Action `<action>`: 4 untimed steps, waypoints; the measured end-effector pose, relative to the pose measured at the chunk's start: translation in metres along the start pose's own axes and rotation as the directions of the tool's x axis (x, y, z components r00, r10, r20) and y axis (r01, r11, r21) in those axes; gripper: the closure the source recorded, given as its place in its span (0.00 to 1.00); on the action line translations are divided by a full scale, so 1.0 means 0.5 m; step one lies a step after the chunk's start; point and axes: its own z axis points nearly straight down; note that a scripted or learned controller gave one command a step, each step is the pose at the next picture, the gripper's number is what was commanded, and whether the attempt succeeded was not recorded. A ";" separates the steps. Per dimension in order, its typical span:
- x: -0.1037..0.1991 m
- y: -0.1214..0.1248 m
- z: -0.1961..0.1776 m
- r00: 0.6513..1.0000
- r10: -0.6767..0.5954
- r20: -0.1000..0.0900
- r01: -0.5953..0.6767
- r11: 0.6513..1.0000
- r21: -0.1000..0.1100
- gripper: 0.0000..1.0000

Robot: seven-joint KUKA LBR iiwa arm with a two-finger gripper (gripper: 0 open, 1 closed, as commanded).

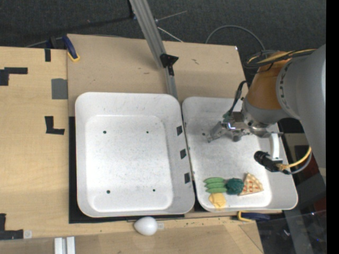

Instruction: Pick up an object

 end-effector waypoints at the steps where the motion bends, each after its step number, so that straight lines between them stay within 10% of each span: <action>1: 0.001 0.003 -0.027 1.000 -0.002 0.000 0.002 1.000 -0.004 1.00; 4: -0.007 0.019 -0.307 1.000 0.000 0.001 0.000 1.000 -0.011 1.00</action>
